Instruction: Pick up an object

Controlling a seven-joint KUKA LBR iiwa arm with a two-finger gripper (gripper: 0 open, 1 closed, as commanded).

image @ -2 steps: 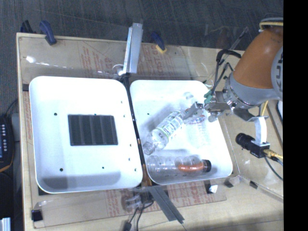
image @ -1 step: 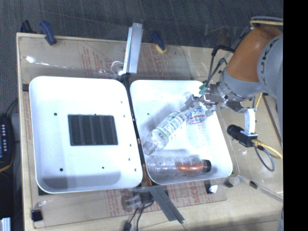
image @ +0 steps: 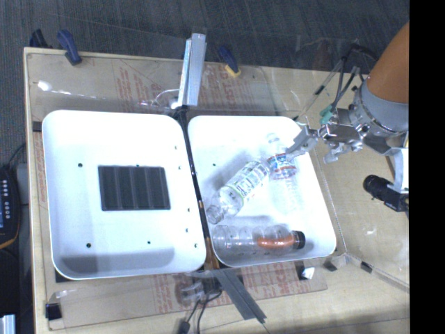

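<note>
Dark carpet surrounds your bench (image: 83,291), a pale board with red print and blue clamps (image: 68,46) on its far edge. Take the right bin (image: 208,127) as your landmark. The left bin (image: 69,131) sits touching it along the shared edge, with a dark ribbed rectangle (image: 134,187) in its floor.

Inside the right bin you have three clear plastic bottles. One bottle (image: 240,186) lies diagonally across the middle, its cap end toward the near-left corner. A second bottle (image: 284,176) with a red-and-blue label lies just beside it toward the far-right corner, the two touching near their upper ends. A third bottle (image: 256,239) with an orange label and a dark cap lies along the near wall.

The gripper (image: 300,141) hangs over the bin's far-right corner, close above the labelled bottle's top. You can't tell from this angle whether it's spread or pinched; nothing is visibly between its tips. The arm (image: 389,82) comes in from beyond the bin's right wall.
</note>
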